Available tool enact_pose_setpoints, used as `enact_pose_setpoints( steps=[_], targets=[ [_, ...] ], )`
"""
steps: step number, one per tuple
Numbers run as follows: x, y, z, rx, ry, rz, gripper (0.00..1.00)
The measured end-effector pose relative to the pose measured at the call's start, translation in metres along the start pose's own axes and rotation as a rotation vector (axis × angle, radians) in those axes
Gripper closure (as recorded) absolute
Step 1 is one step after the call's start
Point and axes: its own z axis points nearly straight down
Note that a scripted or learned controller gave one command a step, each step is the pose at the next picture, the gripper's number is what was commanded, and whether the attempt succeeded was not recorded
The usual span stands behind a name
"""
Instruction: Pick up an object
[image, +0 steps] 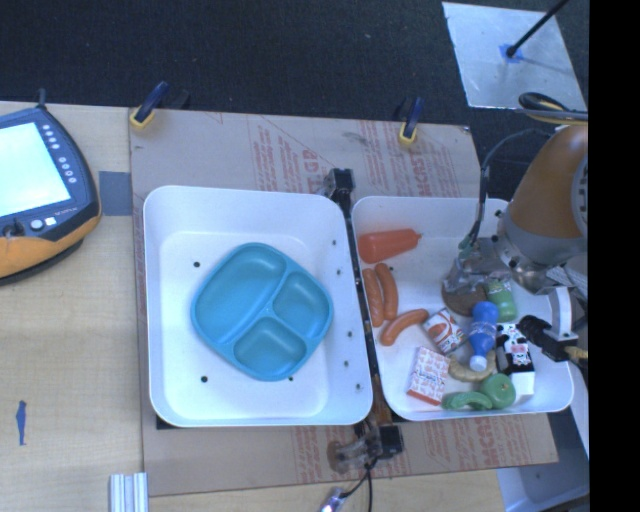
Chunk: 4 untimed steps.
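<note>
Reaching in from my right, the gripper (470, 285) hangs low over the right bin (400, 215); I cannot tell its state from here. Just beside it lie a blue bottle (482, 335) and a green piece (501, 300). Further out I see sausages (381, 292) and an orange carrot (388, 243). A blue divided plate (262, 311) sits in the left bin (170, 215).

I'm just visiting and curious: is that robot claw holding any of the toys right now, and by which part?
It cannot be told. The gripper is down among the toys in the right bin, but nothing shows between its fingers.
</note>
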Motion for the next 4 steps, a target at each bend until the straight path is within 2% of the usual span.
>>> enact_pose_setpoints(
  steps=[2, 3, 4],
  targets=[
    [-0.002, 0.001, -0.021, -0.003, -0.008, -0.007, 1.00],
    [-0.002, 0.001, -0.021, -0.003, -0.008, -0.008, 0.00],
    [-0.007, 0.063, 0.014, 0.005, 0.003, 0.005, 0.00]
  ],
)
